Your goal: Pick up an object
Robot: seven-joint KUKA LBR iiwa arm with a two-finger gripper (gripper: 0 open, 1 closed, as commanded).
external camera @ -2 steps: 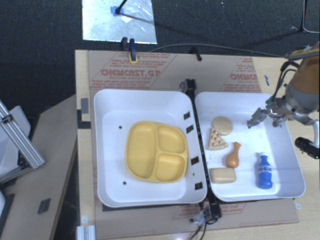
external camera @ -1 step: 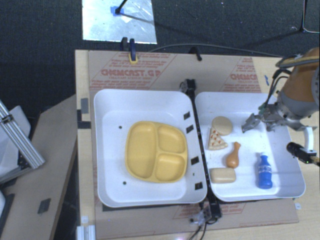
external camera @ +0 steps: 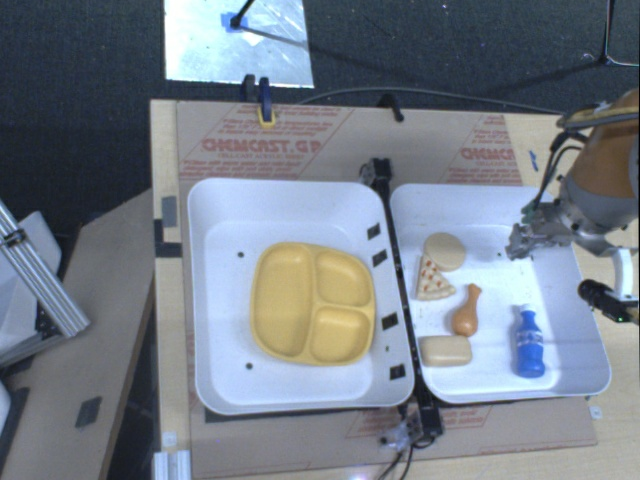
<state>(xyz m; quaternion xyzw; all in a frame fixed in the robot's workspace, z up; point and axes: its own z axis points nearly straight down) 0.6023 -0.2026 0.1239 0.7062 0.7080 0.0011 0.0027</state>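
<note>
White right bin (external camera: pixel 560 383); pincer (external camera: pixel 522 240) over its far right part, whether apart or together I cannot tell, nothing seen in it

Nearest thing the round beige piece (external camera: pixel 444 250), toward the bin's left wall; blue bottle (external camera: pixel 529 342) lies toward the near edge, long axis running far-to-near; drumstick (external camera: pixel 466 311) and pizza slice (external camera: pixel 433 280) between.

The two bins (external camera: pixel 300 203) are showing plain white; the divided plate (external camera: pixel 312 303) is showing pale yellow; the bottle (external camera: pixel 529 342) is showing blue with a white label; the drumstick (external camera: pixel 465 311) is glowing orange-brown; the pizza slice (external camera: pixel 433 280) is showing cream dotted with red; the worktop (external camera: pixel 330 138) is showing tan with red lettering; the arm (external camera: pixel 610 158) is showing grey and orange.
</note>
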